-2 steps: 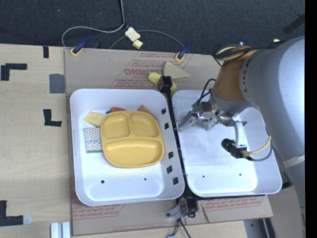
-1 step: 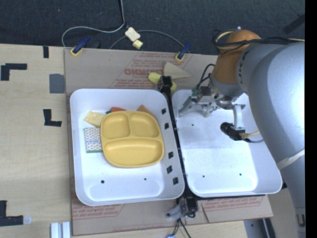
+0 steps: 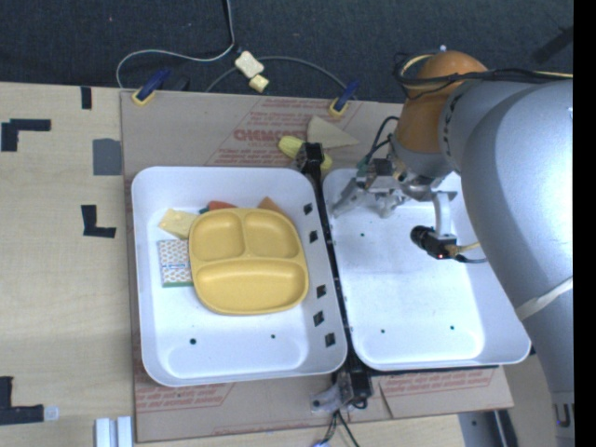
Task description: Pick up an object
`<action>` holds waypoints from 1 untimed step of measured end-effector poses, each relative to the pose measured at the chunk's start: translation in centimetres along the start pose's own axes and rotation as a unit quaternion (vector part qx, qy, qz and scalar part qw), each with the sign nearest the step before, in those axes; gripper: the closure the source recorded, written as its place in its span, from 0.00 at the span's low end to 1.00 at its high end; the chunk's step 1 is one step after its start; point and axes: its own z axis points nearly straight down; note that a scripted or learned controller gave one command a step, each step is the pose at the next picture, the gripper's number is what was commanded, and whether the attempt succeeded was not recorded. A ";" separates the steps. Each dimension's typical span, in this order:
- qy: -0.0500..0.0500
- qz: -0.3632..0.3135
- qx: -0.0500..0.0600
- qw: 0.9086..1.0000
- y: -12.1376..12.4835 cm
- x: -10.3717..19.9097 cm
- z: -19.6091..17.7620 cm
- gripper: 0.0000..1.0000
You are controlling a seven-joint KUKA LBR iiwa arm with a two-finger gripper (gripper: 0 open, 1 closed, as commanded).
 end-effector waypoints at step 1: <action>0.000 0.004 -0.004 1.000 0.0 -10.2 -3.6 0.00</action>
